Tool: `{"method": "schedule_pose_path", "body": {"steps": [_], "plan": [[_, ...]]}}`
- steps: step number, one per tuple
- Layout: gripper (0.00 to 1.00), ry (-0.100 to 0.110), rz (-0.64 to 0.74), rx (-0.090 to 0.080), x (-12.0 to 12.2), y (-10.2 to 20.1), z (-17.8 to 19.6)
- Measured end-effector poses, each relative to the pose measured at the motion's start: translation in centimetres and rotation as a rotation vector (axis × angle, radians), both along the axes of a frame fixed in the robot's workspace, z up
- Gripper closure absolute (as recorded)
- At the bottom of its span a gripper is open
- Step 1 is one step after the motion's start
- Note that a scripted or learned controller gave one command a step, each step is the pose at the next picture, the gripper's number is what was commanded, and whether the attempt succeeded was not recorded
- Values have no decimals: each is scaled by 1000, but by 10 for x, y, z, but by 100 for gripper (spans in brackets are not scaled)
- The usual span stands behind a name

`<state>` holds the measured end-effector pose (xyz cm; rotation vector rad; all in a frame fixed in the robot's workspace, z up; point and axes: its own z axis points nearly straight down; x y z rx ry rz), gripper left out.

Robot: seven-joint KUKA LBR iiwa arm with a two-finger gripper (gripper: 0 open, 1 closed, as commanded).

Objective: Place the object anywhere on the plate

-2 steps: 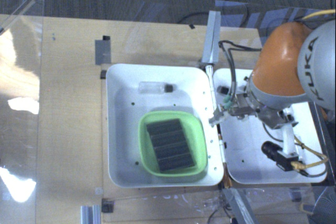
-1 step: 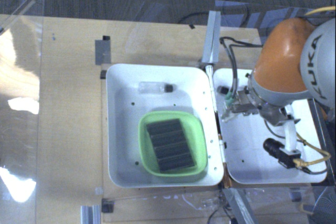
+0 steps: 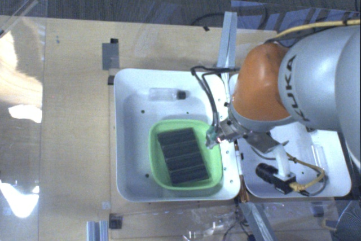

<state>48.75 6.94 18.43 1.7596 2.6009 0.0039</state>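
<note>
While the gripper (image 3: 217,135) hung at the right rim of the green plate (image 3: 159,169), its grasp state could not be determined. Because the dark ridged object (image 3: 181,156) already lay on that plate, vertical retreat was advisable, avoiding the rim.

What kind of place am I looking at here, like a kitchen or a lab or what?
Most likely a robotics lab, not a kitchen: a KUKA arm reaches over two white bins on a wooden bench, with a green plate holding a dark ridged object and loose cables.
</note>
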Motion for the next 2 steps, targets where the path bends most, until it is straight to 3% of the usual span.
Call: {"method": "schedule_pose_path", "body": {"steps": [1, 2], "plan": [[0, 0, -1, 0, 0, 0, 0], [0, -6, -24, 0, 2, -43, 42]]}}
